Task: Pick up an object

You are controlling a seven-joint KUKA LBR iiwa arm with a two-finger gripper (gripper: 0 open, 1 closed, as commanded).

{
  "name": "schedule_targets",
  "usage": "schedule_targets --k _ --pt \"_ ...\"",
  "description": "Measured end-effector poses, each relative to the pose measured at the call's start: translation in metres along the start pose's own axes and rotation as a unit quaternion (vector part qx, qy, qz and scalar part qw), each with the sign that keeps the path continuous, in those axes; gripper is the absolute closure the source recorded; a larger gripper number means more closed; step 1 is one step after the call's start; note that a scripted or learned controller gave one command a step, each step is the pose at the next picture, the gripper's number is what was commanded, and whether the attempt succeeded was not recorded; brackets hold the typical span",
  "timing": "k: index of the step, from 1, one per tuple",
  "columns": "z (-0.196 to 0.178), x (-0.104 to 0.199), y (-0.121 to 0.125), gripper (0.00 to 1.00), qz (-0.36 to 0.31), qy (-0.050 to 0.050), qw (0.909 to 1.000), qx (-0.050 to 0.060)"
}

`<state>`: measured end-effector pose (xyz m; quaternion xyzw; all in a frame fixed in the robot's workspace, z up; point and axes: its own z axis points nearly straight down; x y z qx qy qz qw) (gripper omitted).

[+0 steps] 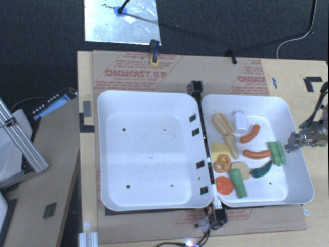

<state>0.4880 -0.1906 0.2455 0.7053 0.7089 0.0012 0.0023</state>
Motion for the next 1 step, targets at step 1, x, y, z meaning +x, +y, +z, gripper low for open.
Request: schedule_targets --k 1 --pt "-0.0106 -0.0001 0.0011 1.00 -0.001 0.000 1.0000 -0.001"
